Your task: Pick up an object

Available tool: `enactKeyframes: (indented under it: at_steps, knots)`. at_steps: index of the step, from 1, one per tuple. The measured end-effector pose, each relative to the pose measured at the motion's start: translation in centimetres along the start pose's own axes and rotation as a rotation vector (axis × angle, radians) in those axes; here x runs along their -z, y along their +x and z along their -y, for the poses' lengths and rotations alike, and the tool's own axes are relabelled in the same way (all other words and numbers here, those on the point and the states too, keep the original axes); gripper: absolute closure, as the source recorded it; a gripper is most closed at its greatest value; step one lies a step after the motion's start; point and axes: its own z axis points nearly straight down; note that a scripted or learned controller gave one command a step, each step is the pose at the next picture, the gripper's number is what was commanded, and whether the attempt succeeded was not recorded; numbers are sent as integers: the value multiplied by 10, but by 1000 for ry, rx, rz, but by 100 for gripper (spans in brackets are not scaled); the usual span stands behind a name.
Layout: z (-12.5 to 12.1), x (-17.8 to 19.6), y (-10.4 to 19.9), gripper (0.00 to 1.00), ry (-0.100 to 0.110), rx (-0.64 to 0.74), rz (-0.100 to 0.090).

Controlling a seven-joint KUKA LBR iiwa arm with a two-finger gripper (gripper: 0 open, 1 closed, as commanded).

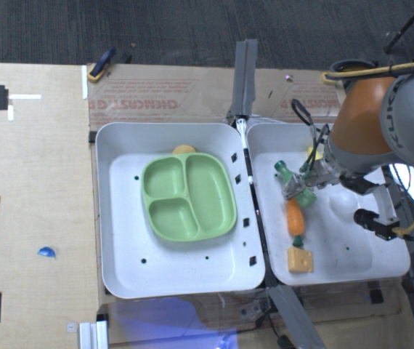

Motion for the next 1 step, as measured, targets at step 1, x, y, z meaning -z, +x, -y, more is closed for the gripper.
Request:
enactKeyframes:
  at_steps: [1]
  knots:
    - [-20, 88, 49, 100, 5, -265, -1]
